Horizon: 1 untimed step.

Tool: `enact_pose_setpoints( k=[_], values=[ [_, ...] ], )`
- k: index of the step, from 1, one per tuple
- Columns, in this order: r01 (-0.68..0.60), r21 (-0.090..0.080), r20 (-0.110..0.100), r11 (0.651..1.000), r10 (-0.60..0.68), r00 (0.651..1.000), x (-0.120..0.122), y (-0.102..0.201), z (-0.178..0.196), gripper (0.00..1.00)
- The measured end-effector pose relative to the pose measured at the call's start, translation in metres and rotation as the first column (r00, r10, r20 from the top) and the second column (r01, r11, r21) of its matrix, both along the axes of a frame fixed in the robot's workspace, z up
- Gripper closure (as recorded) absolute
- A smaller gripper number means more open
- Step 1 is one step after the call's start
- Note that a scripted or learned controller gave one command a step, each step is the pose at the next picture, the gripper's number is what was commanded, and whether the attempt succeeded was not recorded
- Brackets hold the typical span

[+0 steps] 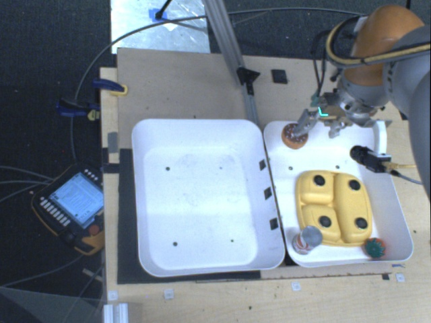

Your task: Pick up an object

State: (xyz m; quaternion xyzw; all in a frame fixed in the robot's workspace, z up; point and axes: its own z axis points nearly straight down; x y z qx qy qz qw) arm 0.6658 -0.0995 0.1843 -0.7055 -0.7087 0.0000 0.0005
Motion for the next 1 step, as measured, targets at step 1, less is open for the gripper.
enact_pose_setpoints(
  k=[1],
  values=[
    [0.0,0.0,0.002,1.0,0.0,1.0,0.0006,0.0,0.0013,0.0]
  ],
)
